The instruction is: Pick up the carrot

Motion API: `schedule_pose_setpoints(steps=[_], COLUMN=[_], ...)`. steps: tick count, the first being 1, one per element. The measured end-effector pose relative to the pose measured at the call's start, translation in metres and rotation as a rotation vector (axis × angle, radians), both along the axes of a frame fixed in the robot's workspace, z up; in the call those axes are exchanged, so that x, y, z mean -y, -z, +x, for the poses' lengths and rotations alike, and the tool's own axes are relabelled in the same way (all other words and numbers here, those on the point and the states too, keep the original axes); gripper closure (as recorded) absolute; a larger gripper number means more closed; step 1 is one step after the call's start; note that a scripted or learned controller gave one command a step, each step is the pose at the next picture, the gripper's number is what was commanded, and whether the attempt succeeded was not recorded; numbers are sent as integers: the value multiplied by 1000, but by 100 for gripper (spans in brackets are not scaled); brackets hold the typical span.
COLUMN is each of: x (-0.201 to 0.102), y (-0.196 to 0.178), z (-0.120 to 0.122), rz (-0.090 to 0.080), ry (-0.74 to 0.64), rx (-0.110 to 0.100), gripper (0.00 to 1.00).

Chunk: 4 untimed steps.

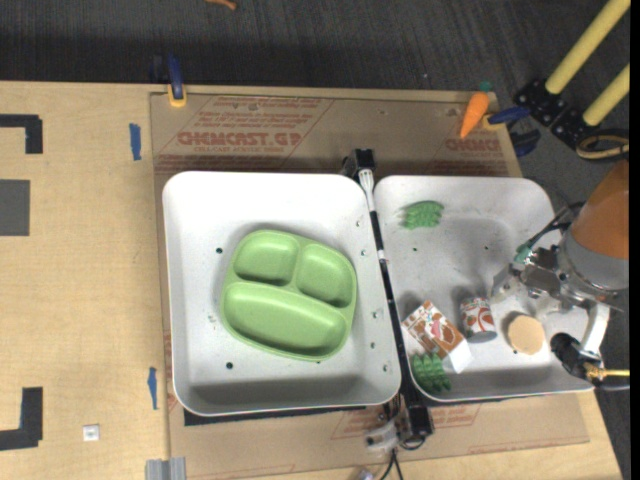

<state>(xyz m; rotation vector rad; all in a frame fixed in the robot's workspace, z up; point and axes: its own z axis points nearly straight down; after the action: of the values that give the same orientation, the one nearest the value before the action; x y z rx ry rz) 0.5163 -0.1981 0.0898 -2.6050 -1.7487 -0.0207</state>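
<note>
One fixed camera — above the bench, angled down

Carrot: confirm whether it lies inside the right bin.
No, the carrot lies on the cardboard beyond the right bin, outside its far rim.

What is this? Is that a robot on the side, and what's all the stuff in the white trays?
Yes! One camera looks down on a bench from above. The grey and orange thing on the right is a robot arm, and its claw hangs over the right tray. That tray holds a round tan piece, a small can, a little box and two green toys. The left tray holds a green divided plate. The robot should pick up the carrot, which lies outside the trays, behind them.
</note>
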Motion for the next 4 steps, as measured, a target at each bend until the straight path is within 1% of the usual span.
schedule_pose_setpoints(steps=[1,2,3,4], x=[-80,-22,-106,-44], y=[-2,0,0,-5], z=[45,5,71,-7], rz=[-9,-12,-7,-9], ry=[107,143,248,253], rx=[-9,-1,3,-13], gripper=[0,0,0,0])
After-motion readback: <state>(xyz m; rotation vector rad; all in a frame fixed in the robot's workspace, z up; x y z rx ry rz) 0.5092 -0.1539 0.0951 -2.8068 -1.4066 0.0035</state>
